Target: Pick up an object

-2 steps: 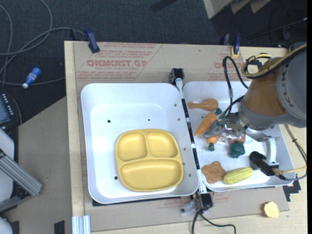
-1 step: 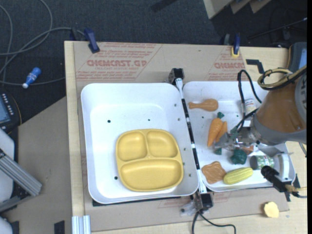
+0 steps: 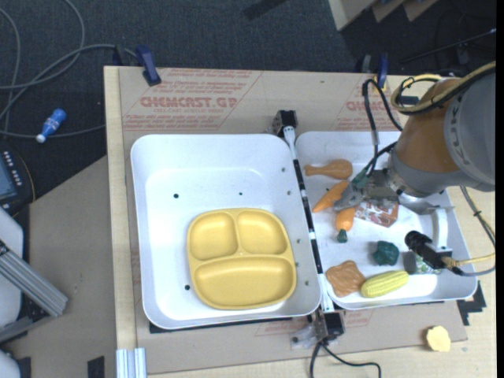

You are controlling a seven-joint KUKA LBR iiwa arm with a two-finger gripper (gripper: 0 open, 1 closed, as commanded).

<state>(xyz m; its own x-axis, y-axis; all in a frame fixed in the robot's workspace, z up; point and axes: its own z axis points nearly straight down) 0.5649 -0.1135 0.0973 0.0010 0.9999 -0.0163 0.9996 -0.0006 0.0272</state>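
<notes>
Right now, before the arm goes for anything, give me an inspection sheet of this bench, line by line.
Surface: a board with red print bears two white bins, the left bin and the right bin.
Job's things: in the right bin, a toy drumstick, a carrot, a small packet, a green piece, a brown cookie shape and a corn cob.
Clutter: a yellow divided plate in the left bin; a yellow bit on the board.
Claw: over the right bin, near the packet; its state cannot be told.
Cables: a black and yellow bundle by the arm; a grey cable on the floor.
Surroundings: dark carpet, a blue bottle.
</notes>
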